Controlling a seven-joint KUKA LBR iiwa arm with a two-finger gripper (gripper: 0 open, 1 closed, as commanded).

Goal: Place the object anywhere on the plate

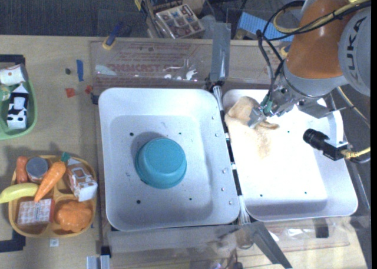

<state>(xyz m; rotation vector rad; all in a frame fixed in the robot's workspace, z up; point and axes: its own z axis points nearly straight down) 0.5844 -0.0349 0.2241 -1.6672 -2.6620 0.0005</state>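
Right bin (294, 197) on your bench: gripper (259, 118) sits at the tan object (242, 109) near its far-left corner; finger state unclear.

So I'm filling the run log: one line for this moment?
end effector: right bin, at tan object | grasp: unclear | blue plate: left bin, nothing on it

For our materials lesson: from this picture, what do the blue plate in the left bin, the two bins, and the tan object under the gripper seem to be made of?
Blue plate: likely plastic; even teal colour, smooth matte surface with a soft sheen.
Bins: probably moulded white plastic; rounded corners, faintly glossy walls.
Tan object: unclear, perhaps soft foam or plastic toy food; pale, rounded, dull surface, overexposed. The gripper is at its edge.
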